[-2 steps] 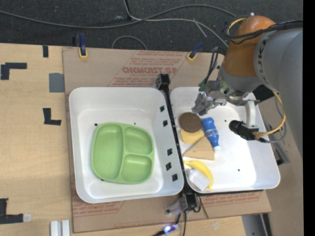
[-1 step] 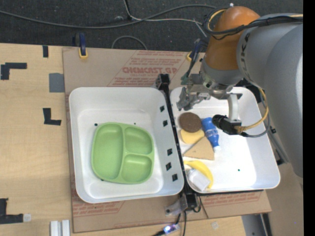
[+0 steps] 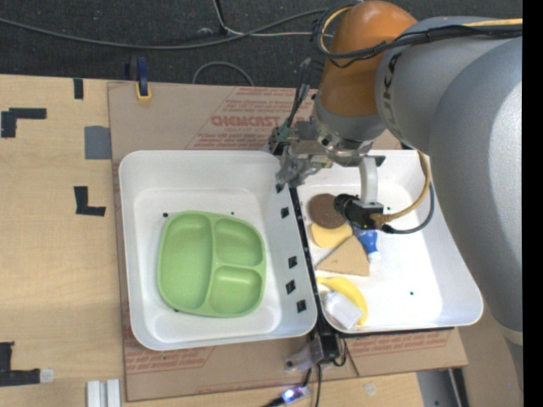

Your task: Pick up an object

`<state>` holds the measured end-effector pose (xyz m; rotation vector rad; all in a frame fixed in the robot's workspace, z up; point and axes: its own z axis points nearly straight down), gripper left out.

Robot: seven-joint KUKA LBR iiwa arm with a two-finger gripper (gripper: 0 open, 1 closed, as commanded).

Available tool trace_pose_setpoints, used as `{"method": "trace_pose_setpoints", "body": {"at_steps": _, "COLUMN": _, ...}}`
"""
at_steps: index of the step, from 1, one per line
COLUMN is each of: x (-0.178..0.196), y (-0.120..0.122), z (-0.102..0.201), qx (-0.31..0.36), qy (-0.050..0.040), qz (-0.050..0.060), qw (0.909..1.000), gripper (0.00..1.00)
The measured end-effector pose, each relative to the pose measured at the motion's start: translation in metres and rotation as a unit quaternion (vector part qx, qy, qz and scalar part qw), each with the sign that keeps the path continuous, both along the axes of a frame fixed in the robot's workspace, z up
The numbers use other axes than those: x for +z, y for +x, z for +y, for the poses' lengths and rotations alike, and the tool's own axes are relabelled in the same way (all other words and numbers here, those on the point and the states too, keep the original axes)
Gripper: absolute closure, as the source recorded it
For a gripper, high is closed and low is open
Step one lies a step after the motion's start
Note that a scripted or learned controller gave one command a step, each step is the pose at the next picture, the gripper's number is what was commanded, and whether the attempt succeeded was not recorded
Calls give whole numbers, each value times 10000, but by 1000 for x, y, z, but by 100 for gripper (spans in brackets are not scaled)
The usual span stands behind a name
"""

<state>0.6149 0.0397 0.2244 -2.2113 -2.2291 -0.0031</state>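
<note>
Your biggest worry is the arm (image 3: 458,100) itself. Its grey bulk hangs over the right bin (image 3: 433,308) and hides much of that bin's far side, so you cannot check what lies beneath it. The gripper (image 3: 291,168) sits low at the far end of the wall the two bins share. You cannot tell from this angle whether it is wide or narrow, and nothing shows in its grasp. If it goes straight down from there, I judge it will strike the rim between the left bin (image 3: 136,227) and the right one rather than any object.

The green divided plate (image 3: 212,263) lies flat and alone in the left bin. It is broad and shallow, so a pinch would likely slide off unless it catches the rim.

The likelier picks crowd the left side of the right bin, just beside the dividing wall:
- a tan wedge (image 3: 346,264)
- a brown disc (image 3: 321,210)
- a banana (image 3: 349,293)
- a yellow wedge (image 3: 327,234)
- a blue piece (image 3: 367,244)
- a white scrap (image 3: 339,314)

They touch or overlap, so a closing grip may catch two at once or nudge one under another. The wall leaves little room on that side, and the flat pieces offer little edge to grip.
</note>
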Motion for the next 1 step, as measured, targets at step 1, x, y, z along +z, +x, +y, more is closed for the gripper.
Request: {"method": "trace_pose_setpoints", "body": {"at_steps": 1, "x": -1, "y": 9, "z": 63, "qx": 1, "qy": -2, "qz": 9, "qw": 10000, "gripper": 100}}
